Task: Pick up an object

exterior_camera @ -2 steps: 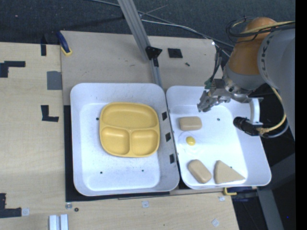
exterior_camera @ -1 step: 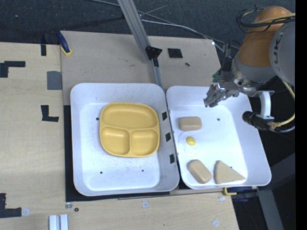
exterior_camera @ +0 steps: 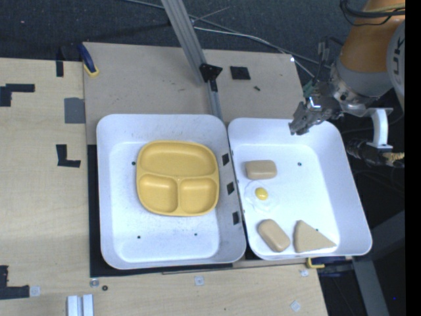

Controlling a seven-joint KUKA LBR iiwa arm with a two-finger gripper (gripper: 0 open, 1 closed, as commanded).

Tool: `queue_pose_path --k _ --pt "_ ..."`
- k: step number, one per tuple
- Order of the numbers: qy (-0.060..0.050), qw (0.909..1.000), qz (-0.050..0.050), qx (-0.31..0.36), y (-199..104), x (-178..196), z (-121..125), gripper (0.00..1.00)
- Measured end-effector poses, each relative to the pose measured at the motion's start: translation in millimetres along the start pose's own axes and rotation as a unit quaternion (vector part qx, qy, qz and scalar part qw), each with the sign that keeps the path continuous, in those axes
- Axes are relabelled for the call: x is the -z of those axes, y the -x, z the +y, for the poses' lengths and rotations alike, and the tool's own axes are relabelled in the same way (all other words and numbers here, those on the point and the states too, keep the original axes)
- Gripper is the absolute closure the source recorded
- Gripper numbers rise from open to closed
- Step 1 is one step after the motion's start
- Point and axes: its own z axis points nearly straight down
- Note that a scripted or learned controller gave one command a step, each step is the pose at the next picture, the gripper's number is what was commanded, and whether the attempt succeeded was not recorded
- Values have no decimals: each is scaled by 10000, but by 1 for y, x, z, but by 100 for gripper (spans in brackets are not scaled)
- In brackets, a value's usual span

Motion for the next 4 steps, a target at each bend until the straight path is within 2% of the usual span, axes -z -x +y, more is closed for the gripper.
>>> queue_pose_path --k 2,3,4 --pt "-31 10000 2 17 -110 -13 -13 100" --pt "-40 10000 3 23 -170 -36 -16 100" --pt "-39 10000 -2 12 -213 -62 -13 100"
